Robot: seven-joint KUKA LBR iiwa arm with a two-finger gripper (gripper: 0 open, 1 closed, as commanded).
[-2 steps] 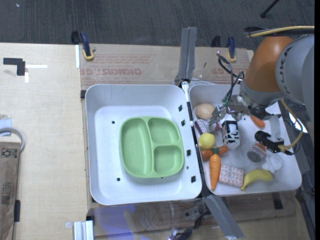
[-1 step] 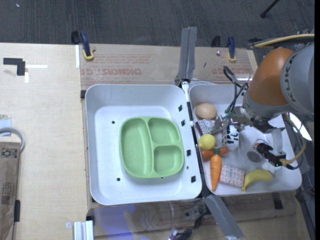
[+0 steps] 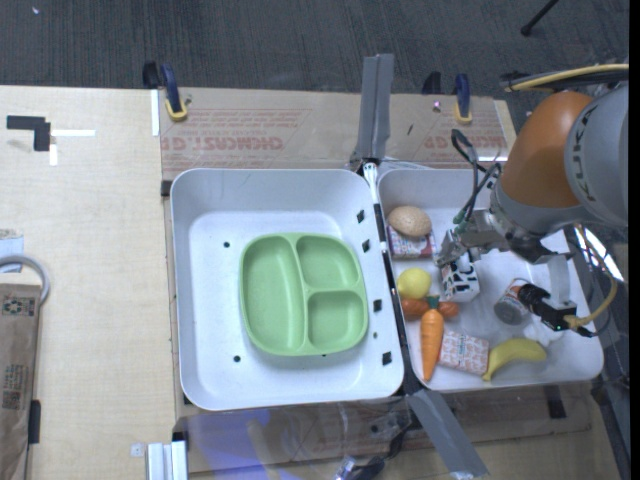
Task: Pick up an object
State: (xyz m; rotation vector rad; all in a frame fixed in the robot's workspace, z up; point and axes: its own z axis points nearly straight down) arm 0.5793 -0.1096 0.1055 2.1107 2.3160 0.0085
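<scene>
Several items crowd the right bin (image 3: 585,363), so the gripper (image 3: 457,268), whose opening I cannot tell, should descend straight beside the lemon (image 3: 414,284) at its 9 o'clock.

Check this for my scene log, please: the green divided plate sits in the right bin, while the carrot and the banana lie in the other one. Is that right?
Not quite: the camera view shows the green divided plate in the left bin, not the right one. The carrot and the banana do lie in the other bin, the right bin.
</scene>
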